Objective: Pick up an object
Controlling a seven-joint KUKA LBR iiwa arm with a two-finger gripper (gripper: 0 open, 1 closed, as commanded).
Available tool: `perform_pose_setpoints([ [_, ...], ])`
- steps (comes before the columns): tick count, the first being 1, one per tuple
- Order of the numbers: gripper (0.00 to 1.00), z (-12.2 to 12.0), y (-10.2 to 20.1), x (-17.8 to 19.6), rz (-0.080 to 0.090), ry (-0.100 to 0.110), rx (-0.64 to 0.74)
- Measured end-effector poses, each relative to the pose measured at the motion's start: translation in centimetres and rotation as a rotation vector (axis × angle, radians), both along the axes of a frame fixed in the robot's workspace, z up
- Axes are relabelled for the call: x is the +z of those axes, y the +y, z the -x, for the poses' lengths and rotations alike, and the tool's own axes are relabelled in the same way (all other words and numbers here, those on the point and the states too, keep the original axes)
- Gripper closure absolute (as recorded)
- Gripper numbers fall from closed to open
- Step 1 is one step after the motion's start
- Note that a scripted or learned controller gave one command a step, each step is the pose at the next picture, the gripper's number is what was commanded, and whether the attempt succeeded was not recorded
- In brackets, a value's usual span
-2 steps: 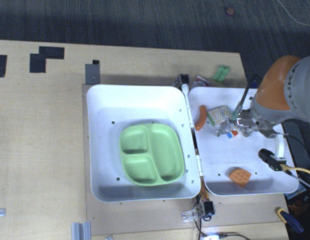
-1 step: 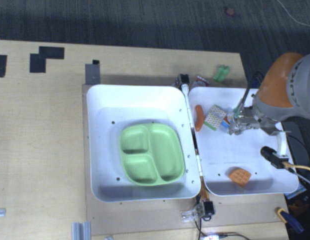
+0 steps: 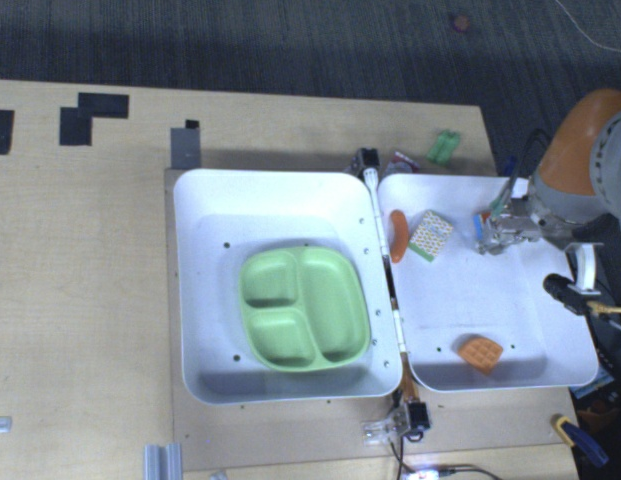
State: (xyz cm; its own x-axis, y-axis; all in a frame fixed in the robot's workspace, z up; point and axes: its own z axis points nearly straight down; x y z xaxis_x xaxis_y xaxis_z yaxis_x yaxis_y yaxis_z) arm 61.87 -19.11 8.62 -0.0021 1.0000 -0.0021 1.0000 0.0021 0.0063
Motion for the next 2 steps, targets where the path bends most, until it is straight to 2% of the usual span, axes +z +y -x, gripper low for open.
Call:
perform_pose_setpoints([
  [1, 1.0, -3.07, -1.46, 7.1, 0.0, -0.002, 0.005],
  [2, 0.0, -2.96, -1.42, 6.89, -0.001, 0.002, 0.004],
])
